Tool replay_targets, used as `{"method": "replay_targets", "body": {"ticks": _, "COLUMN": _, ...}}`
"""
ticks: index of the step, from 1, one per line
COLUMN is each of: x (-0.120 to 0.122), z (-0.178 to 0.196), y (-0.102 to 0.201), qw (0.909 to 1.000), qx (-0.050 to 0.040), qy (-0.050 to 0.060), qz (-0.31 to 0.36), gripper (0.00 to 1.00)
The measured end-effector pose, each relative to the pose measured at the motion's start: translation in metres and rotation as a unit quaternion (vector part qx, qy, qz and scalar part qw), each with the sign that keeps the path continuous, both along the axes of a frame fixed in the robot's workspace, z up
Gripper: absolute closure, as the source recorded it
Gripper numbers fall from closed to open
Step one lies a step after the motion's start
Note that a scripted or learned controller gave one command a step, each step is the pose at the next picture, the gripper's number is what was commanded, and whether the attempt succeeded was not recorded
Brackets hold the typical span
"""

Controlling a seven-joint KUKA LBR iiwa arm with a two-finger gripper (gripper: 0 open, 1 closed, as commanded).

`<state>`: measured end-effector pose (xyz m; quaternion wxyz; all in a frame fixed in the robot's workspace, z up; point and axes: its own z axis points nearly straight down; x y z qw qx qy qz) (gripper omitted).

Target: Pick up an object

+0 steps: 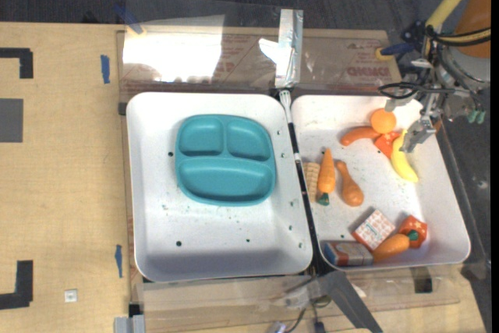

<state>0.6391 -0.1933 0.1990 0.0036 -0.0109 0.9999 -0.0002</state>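
Over the right bin [456, 203], at its far corner by the orange ball [382, 120], my hand [425, 127] hangs just above the toys, and whether it is released or clenched I cannot tell from this angle. Nothing sits between my fingertips that I can see. Closest to me is the yellow banana [405, 163], lying just beside the ball and touching a small red piece [386, 143]. That's my likely target, I reckon. To do this well I'd line up across the banana's narrow width, not along its curve, and come straight down so I don't nudge the ball away. The bin wall is near, so I'd keep clear of it. Well apart from the ball, near the front wall, lie a carrot [391, 246] and a red pepper [414, 229].
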Motion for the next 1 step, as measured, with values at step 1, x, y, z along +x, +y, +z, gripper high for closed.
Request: {"method": "replay_targets", "body": {"ticks": 1, "x": 0.0131, "z": -0.0999, "y": -0.0220, "qw": 0.9968, "qx": -0.0017, "qy": -0.003, "qz": 0.080, "gripper": 0.00}}
